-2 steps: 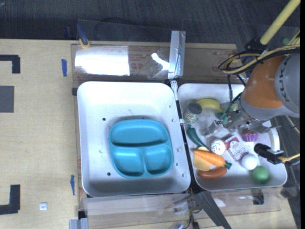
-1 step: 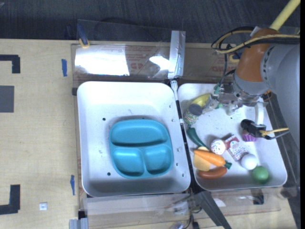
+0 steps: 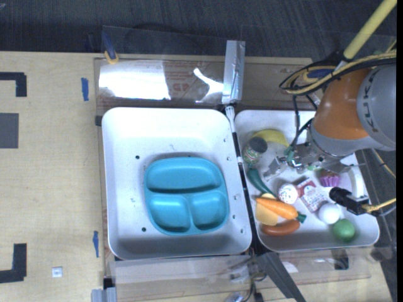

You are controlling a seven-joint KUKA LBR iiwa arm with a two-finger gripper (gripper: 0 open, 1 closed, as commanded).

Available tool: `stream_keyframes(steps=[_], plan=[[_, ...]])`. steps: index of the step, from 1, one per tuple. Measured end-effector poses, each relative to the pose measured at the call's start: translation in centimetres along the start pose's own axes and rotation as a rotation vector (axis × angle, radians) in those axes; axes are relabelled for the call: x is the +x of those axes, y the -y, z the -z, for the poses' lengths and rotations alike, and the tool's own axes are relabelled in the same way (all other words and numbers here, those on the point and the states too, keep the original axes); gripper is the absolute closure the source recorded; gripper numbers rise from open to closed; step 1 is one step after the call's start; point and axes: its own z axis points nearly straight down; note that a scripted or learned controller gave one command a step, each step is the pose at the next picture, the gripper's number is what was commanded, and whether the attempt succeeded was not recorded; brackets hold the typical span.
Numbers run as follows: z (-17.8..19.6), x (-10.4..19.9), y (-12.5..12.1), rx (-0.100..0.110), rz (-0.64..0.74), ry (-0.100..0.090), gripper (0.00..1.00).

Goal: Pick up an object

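Observation:
The right bin (image 3: 315, 243) holds several small objects. Among them are an orange carrot (image 3: 277, 206), a white egg (image 3: 329, 214), a green ball (image 3: 344, 230), a red-and-white packet (image 3: 313, 197), a grey can (image 3: 255, 148) and a yellow fruit (image 3: 271, 135). My gripper (image 3: 284, 162) hangs low over the middle of this bin, just right of the can and above a small white-and-red ball (image 3: 288, 194). The wrist and its orange band (image 3: 340, 109) cover the bin's back right part. I see no object lifted off the bin floor.
The left bin (image 3: 119, 168) holds a blue divided tray (image 3: 186, 194). A clear plastic wall (image 3: 164, 80) stands behind the bins. Cables (image 3: 308, 74) and a yellow rod (image 3: 371, 21) hang at the back right. A black part (image 3: 343, 197) juts out beside the egg.

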Motion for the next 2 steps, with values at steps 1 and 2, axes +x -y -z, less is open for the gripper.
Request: stream_keyframes(steps=[1,2], plan=[[-1.8,-0.9,-4.3,-0.005,-0.057,0.003,0.00],[-0.1,-1.3,3.4,-0.001,-0.053,0.002,0.00]])
